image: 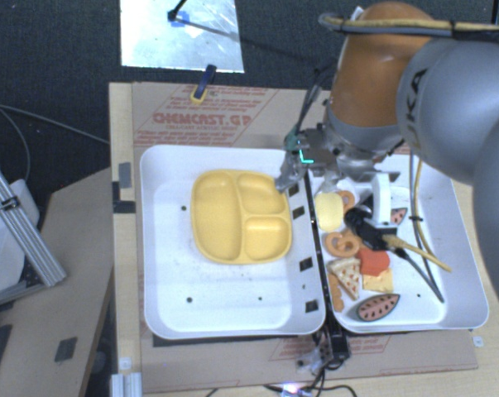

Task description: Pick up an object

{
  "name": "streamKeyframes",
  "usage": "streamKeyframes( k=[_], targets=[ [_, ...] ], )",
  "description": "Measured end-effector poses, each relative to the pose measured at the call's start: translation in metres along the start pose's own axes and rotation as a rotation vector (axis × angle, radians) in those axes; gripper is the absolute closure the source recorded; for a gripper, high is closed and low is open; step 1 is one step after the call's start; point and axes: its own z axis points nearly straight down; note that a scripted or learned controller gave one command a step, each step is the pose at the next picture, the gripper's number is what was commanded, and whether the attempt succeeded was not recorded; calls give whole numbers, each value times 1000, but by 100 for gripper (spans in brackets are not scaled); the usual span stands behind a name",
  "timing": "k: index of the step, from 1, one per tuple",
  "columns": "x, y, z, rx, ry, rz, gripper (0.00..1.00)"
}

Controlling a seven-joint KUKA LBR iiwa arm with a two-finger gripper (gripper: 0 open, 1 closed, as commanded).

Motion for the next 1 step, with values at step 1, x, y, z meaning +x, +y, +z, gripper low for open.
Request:
streamKeyframes(
  k=[1],
  targets=[
    [0, 1, -11, -3, 0, -4, 100]
  ],
)
